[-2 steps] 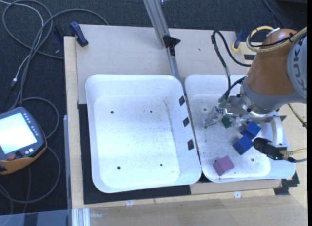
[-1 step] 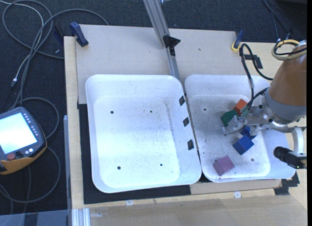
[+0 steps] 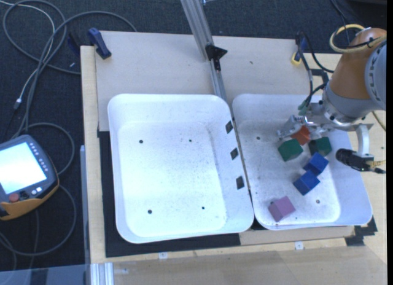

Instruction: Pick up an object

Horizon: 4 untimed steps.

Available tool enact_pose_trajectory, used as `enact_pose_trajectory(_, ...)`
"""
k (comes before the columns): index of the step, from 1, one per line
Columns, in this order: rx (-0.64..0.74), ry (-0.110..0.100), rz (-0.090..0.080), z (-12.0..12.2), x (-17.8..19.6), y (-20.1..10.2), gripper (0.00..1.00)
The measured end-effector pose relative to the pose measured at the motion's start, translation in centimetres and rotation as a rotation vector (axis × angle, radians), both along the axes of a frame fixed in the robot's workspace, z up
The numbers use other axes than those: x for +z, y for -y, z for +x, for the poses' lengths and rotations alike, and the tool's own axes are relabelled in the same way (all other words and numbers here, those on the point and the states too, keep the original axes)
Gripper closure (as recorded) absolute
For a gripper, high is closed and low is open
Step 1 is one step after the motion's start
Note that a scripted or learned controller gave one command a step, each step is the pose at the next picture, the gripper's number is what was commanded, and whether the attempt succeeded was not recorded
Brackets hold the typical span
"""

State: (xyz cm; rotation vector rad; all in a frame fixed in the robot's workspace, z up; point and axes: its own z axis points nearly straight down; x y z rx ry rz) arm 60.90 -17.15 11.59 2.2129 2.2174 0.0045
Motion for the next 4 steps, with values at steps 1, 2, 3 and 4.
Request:
enact_pose_trajectory(1,0.000,0.018,-0.010,0.5,-0.5,-3.3,0.00)
enact_pose_trajectory(2,-0.004,-0.006,0.004,-2.4,-1.4,-0.4,0.00)
enact_pose_trajectory(3,-0.002,-0.011,0.006,-4.5,-1.6,-1.0,0.00)
enact_pose_trajectory(4,0.003,-0.001,0.004,2.4,-1.5,1.3,0.00)
